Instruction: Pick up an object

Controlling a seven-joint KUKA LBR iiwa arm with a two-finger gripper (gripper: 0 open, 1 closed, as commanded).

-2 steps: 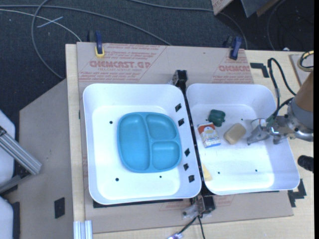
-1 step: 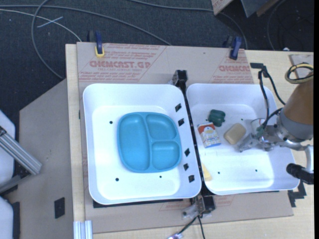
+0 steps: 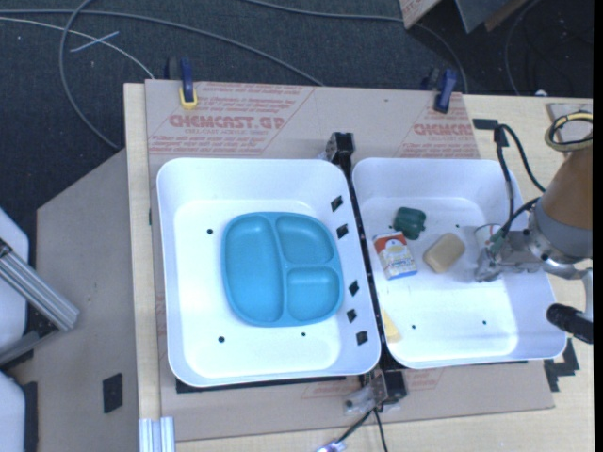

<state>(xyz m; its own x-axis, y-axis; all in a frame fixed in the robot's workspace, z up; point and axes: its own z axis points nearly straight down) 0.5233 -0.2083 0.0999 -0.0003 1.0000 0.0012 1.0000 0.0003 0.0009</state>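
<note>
The right bin (image 3: pixel 443 337) holds three small objects near its middle: a dark green piece (image 3: pixel 409 220), a tan block (image 3: pixel 445 251) and a small red-and-white packet (image 3: pixel 396 256). My gripper (image 3: pixel 492 258) reaches in from the right and hangs low over the bin floor, just right of the tan block. Nothing shows between its fingers, and their spread is too small to read. The arm's orange band (image 3: pixel 573 196) sits at the right edge.
The left bin (image 3: pixel 188 337) carries a blue divided plate (image 3: pixel 282 267). A small yellow bit (image 3: pixel 389 326) lies at the right bin's left wall. Black cables (image 3: pixel 513 172) run over the right bin's far right corner. Clamps (image 3: pixel 188 90) hold the board's back edge.
</note>
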